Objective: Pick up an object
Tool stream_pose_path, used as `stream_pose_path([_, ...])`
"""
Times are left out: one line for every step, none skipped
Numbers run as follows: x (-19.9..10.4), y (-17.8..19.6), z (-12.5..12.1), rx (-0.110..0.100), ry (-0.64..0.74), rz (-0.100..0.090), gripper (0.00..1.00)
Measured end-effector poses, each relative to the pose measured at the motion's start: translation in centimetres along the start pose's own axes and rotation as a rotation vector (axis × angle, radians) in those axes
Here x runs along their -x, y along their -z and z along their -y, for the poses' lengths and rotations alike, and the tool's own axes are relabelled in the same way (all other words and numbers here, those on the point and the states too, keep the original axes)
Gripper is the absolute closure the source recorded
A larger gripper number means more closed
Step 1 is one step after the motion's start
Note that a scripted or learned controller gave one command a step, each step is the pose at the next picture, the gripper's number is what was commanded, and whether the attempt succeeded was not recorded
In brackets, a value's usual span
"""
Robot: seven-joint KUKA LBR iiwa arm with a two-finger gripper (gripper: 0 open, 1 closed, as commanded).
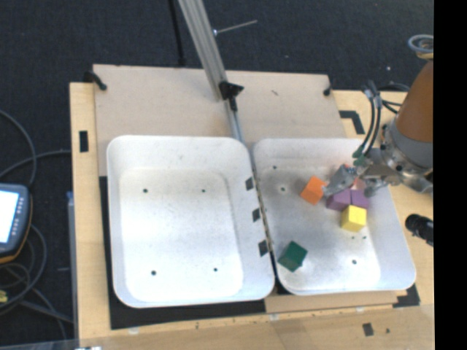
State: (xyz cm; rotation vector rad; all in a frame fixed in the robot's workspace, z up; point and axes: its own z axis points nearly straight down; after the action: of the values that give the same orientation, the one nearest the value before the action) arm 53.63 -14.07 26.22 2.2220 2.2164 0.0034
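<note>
Four blocks (pixel 313 189) in right bin (pixel 394 268)

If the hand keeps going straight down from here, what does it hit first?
Most likely the purple block, right under the hand. The orange block and yellow block sit just off to either side. Depth is hard to judge from this slanted view.

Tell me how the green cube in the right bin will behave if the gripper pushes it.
The green cube looks rigid with flat faces, so it should slide, not roll. It lies near the right bin's left wall, so a leftward push would probably jam it there. Its weight cannot be judged.
</note>
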Motion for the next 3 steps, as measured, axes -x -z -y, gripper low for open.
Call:
stream_pose_path([-1.6,-13.6,1.4,-0.011,0.003,-0.002,0.0])
stream_pose_path([2.1,-16.6,-3.7,-0.001,0.003,0.001,0.0])
stream_pose_path([2.0,-16.5,-3.6,-0.001,0.001,0.0,0.0])
